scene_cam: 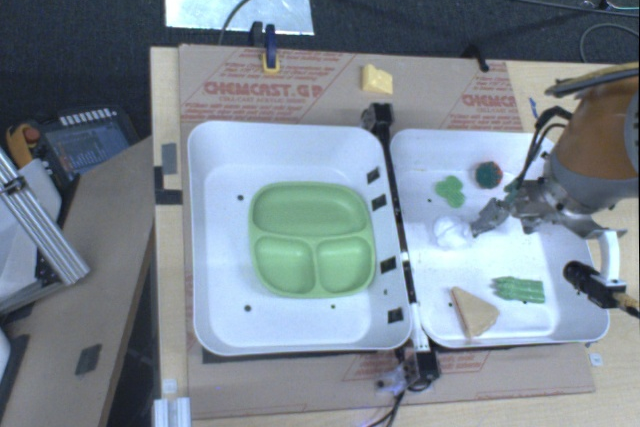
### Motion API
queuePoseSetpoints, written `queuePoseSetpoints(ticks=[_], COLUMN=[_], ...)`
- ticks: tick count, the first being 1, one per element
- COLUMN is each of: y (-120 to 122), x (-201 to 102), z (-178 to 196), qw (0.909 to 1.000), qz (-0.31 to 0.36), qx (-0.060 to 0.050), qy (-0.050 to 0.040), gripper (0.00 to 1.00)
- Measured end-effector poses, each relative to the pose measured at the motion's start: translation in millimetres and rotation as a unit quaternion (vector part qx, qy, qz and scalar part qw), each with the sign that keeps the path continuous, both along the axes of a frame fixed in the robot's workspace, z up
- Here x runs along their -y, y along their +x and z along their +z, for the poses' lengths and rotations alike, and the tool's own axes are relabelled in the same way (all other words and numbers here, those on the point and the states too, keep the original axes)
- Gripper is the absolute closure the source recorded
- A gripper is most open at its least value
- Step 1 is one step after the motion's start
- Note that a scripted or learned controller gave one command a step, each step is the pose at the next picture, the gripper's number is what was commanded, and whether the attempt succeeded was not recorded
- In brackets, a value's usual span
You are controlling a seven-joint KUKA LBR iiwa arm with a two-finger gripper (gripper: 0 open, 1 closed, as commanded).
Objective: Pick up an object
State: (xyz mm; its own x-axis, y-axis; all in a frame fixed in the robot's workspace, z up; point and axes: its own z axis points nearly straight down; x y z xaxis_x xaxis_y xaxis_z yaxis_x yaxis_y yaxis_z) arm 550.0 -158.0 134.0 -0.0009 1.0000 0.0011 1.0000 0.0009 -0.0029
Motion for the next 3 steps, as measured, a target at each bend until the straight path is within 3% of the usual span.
queuePoseSetpoints(ticks=[1, 3], y=[2, -5], x=[1, -13], z=[13, 115], qw=[1.0000, 1.0000], qz=[0.000, 0.002], qx=[0.003, 0.006], qy=[-0.0015, -0.0015], gripper=[1.00, 1.00])
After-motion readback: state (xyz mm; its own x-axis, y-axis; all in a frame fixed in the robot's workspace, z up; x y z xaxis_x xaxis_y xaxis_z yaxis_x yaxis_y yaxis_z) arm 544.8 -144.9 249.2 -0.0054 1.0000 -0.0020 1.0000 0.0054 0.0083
